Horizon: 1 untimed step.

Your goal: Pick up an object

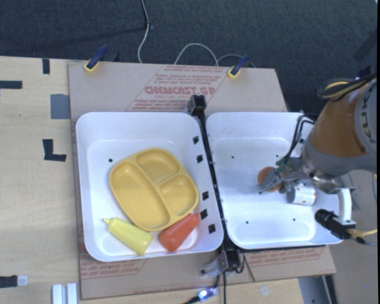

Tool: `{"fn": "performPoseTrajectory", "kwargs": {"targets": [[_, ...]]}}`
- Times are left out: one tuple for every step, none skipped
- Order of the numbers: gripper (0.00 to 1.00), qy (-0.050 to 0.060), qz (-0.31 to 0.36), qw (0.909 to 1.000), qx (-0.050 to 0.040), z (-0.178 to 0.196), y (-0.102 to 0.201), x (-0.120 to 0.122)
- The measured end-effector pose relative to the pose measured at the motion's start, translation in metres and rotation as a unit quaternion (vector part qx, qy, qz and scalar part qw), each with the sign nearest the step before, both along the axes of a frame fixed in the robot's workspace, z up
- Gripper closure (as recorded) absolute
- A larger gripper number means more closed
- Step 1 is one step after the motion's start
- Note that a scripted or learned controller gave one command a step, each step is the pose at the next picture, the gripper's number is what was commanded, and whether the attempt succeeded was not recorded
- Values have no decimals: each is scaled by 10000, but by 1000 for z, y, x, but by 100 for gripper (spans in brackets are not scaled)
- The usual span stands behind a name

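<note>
In the right bin, my gripper hangs low over the floor near its right side, with the grey and orange arm reaching in from the right. A small brown-orange object shows right at the fingertips; whether it sits between the fingers is unclear. The left bin holds a yellow divided plate, a yellow squeeze bottle at its front left and a red-orange carrot-shaped piece at its front right.
Both bins rest on a cardboard sheet clamped at the back by two blue-yellow clips. A black divider strip runs between the bins. A white cable loops behind them, and dark carpet lies beyond the bench.
</note>
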<state>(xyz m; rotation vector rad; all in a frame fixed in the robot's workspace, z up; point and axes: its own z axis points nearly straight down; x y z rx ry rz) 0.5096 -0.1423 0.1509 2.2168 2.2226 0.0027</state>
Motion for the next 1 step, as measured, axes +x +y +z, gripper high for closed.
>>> {"fn": "performPoseTrajectory", "kwargs": {"targets": [[100,-8,-2,10000,-3,59,5,-5]]}}
